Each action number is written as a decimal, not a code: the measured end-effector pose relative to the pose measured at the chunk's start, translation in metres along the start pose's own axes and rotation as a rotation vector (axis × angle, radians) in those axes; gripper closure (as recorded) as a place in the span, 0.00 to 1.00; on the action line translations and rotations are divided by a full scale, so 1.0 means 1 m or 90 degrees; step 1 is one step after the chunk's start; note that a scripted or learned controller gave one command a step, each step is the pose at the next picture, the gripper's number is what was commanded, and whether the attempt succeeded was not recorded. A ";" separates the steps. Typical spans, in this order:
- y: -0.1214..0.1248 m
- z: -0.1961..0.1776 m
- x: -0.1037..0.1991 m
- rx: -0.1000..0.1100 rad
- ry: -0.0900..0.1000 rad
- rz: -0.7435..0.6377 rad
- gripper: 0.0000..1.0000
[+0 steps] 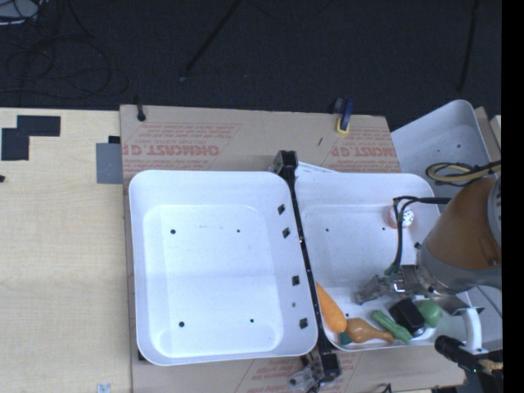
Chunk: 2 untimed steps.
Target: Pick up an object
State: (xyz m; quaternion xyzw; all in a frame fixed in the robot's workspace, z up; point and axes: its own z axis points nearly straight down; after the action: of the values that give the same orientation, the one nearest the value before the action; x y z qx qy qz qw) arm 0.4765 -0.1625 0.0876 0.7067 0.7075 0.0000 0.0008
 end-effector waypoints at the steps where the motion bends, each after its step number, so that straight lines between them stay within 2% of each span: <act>1: 0.047 -0.040 0.056 -0.001 0.003 -0.003 0.00; 2: 0.169 0.002 0.052 -0.001 0.000 -0.001 0.00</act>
State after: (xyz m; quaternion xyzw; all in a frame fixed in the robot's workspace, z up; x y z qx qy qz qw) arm 0.6455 -0.1101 0.0859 0.7059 0.7083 0.0006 0.0009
